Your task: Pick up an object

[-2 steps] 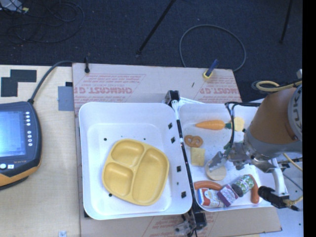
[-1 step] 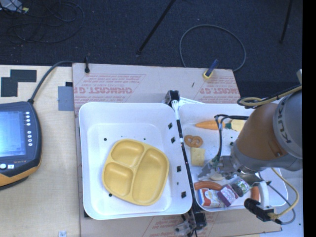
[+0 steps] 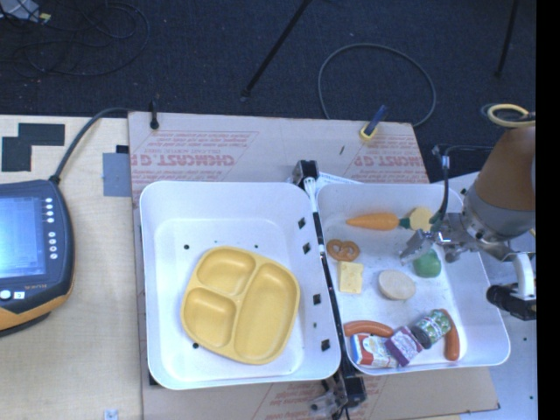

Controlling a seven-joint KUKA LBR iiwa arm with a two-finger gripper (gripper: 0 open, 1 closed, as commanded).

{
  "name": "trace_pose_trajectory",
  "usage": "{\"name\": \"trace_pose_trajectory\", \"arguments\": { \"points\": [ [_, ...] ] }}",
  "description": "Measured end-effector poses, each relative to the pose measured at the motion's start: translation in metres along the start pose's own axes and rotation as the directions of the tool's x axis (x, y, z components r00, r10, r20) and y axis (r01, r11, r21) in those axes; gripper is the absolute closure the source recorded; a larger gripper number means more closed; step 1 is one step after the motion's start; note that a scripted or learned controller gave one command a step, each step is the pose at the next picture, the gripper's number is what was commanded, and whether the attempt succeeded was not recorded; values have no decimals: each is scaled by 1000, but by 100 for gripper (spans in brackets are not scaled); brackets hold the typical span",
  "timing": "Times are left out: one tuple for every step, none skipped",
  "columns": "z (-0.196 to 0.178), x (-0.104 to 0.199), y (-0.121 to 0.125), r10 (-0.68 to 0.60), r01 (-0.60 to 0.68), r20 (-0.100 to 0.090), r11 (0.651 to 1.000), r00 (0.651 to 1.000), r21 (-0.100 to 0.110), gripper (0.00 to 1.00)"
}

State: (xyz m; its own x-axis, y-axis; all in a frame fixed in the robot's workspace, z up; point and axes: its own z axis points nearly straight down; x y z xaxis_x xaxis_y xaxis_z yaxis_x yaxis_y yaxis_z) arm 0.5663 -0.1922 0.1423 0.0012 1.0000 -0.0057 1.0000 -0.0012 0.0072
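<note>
White bins (image 3: 229,201) hold a yellow tray (image 3: 241,304), an orange carrot (image 3: 374,221), a brown pretzel (image 3: 343,251), pale yellow cheese (image 3: 351,277), a green ball (image 3: 427,265) and red sausages (image 3: 368,328).

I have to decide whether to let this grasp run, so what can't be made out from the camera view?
- Jaws of the gripper: small, against clutter; open or shut, cannot tell.
- Green object: the gripper overlaps its top; contact unclear.
- Packets at the right bin front: labels too small.
- Arm: cut off by the right edge.
</note>
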Motion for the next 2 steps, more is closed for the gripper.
{"name": "trace_pose_trajectory", "arguments": {
  "points": [
    [57, -13, 12, -1, 1, -6, 1000, 1000, 10, 0],
    [44, -14, 11, 1, -1, -8, 1000, 1000, 9, 100]
  ]
}}
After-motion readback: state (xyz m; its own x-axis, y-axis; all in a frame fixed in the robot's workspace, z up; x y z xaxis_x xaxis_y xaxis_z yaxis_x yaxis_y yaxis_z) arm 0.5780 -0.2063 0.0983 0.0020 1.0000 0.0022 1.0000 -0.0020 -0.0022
